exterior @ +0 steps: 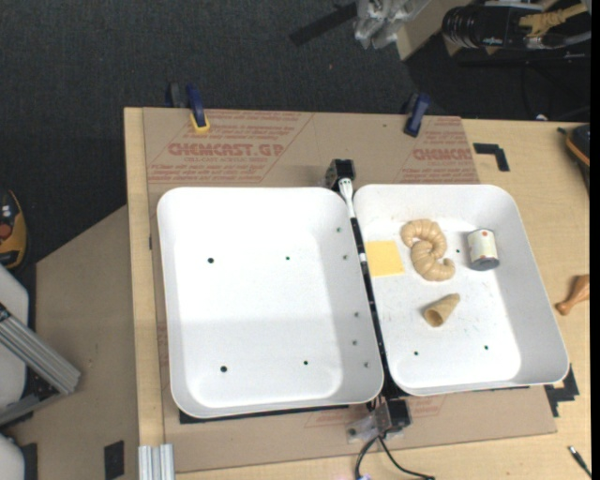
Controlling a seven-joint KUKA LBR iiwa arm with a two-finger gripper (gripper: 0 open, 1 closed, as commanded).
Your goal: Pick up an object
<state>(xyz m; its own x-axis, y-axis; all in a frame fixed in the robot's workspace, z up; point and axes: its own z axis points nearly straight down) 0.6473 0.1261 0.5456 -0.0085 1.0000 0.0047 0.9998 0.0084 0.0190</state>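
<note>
Lying in the right bin (pixel 539 314), toward the arm's side: metal cylinder (pixel 482 249) rightmost, curled pastry (pixel 427 248) just beside, cone (pixel 441 309) pointing its tip rightward. Leaving the jaws' opening impossible to tell.

End effector (pixel 378 21): pale grey metal, blurred, seen at top edge. Dark rod-like part (pixel 323 23) projects beside it. Finer detail unreadable.
</note>
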